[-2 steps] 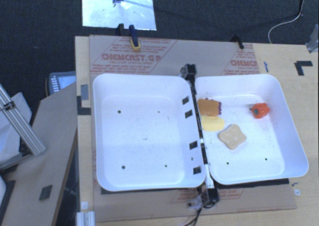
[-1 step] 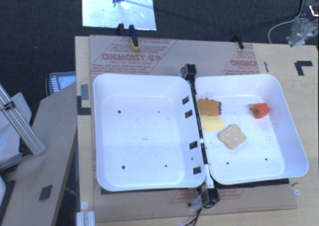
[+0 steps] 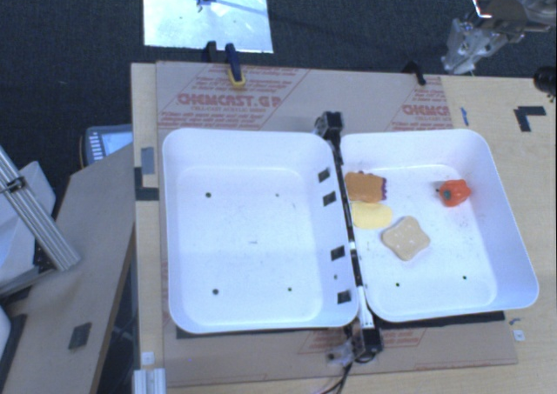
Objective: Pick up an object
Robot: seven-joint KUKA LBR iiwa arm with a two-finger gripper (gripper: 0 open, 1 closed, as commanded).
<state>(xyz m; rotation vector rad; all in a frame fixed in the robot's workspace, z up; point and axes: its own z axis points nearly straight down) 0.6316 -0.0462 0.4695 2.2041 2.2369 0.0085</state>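
Note:
The right bin (image 3: 513,249) holds several small items. An orange-brown piece with a purple edge (image 3: 365,185) lies by the bin's left wall. Just below it is a flat yellow piece (image 3: 372,217), and a beige toast-shaped piece (image 3: 406,237) lies touching or nearly touching that one. A small red-orange pepper-like toy (image 3: 452,192) sits apart toward the right. My gripper (image 3: 459,51) hangs high at the top right, beyond the bin's far rim and well away from all the items. Nothing shows in it.
The left bin (image 3: 178,236) adjoins the right one, joined by a row of black clips (image 3: 335,210). A shiny metal sheet (image 3: 207,1) lies on the dark floor beyond the bench. A yellow and blue clamp (image 3: 233,66) stands at the bench's far edge.

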